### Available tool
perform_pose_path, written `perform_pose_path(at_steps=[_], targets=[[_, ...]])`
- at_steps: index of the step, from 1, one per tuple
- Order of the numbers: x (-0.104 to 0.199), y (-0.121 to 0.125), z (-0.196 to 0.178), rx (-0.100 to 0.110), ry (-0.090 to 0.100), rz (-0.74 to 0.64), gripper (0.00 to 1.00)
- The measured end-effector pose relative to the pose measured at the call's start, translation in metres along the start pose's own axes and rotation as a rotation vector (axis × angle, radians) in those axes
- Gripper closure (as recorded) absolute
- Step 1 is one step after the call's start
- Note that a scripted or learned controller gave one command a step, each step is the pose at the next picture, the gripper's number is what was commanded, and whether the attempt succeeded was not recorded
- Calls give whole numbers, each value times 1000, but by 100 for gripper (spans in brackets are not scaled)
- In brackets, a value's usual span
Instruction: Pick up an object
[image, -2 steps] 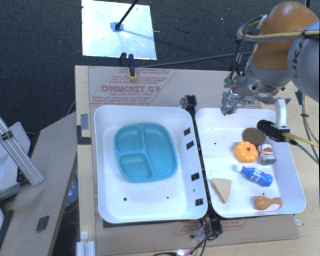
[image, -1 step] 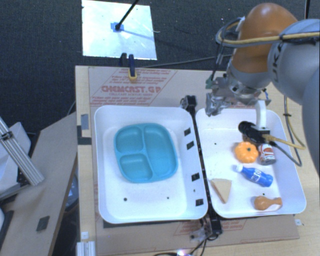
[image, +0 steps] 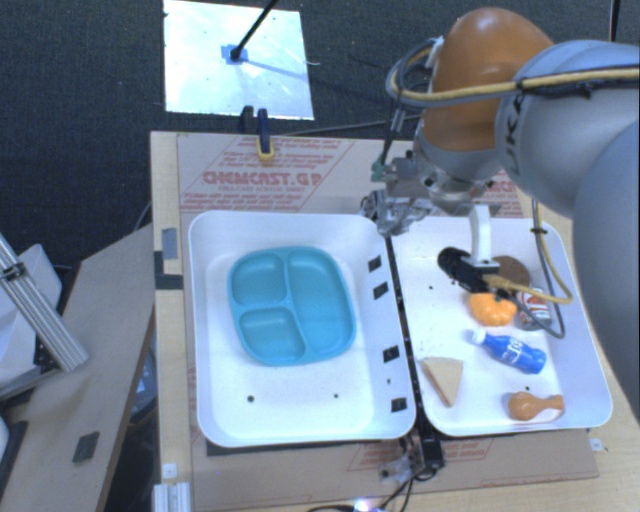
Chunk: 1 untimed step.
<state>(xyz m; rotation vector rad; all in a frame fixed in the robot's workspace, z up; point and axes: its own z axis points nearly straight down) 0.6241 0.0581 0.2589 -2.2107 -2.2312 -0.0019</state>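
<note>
right bin (image: 590, 385) | blue bottle (image: 510, 351) flat | orange fruit (image: 492, 309) | sandwich wedge (image: 444, 379) | drumstick (image: 533, 405)

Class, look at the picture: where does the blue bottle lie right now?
In the camera view the blue bottle lies in the right bin, just below the orange, with the bread wedge to its left and the chicken leg below it.

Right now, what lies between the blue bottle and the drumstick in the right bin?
Bare white bin floor separates the blue bottle from the drumstick, per the camera view.
</note>
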Motion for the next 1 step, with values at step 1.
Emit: perform_pose_path(at_steps=[1], targets=[[52, -4, 4, -1, 1, 0, 100]])
